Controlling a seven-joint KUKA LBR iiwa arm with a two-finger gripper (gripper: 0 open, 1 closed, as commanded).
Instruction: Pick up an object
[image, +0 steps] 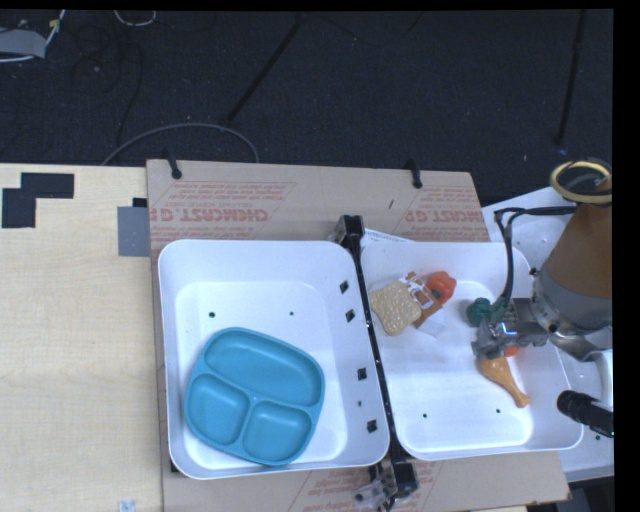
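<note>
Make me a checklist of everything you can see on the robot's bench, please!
Surface: two white bins side by side, left bin and right bin, on a cardboard sheet.
Job's things: tan scrubbing sponge, orange and white toy, green piece and orange drumstick-shaped toy, all in the right bin.
Clutter: blue divided plate in the left bin.
Grippers: gripper low over the drumstick-shaped toy; grip unclear.
Cables: black cable by the arm.
Surroundings: dark floor with cables.

The arm (585, 270) reaches in from the right side, with its orange band above the grey wrist. The gripper (497, 338) is low and points left.
</note>
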